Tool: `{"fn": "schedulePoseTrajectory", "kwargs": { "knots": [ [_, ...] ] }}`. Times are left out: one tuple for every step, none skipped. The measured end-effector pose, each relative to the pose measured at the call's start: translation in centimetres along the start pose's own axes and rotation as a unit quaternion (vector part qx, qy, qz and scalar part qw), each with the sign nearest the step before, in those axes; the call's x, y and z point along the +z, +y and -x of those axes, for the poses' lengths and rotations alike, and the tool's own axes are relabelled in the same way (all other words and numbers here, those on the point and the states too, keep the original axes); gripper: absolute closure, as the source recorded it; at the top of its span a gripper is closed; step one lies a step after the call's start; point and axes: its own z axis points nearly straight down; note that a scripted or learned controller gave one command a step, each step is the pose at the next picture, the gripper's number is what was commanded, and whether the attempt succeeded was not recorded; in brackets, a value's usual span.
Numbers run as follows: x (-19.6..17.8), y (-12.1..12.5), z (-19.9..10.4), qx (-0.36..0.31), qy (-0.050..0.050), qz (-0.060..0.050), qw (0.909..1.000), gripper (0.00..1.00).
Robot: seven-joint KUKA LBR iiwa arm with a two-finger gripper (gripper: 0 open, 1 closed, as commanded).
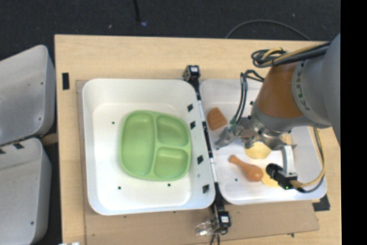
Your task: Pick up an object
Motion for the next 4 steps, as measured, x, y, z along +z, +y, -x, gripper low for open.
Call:
{"fn": "schedulePoseTrajectory", "kwargs": {
  "knots": [
    [-1.4,0.1,0.1,0.004,0.000,0.003,1.0000,1.00],
    [-7.7,0.0,0.3,0.001,0.000,0.005,1.0000,1.00],
    [-14.2,0.6,0.6,-0.002,-0.001,0.006,1.0000,1.00],
    [-15.7,0.7,0.7,-0.002,0.000,0.003,1.0000,1.00]
  ]
}}
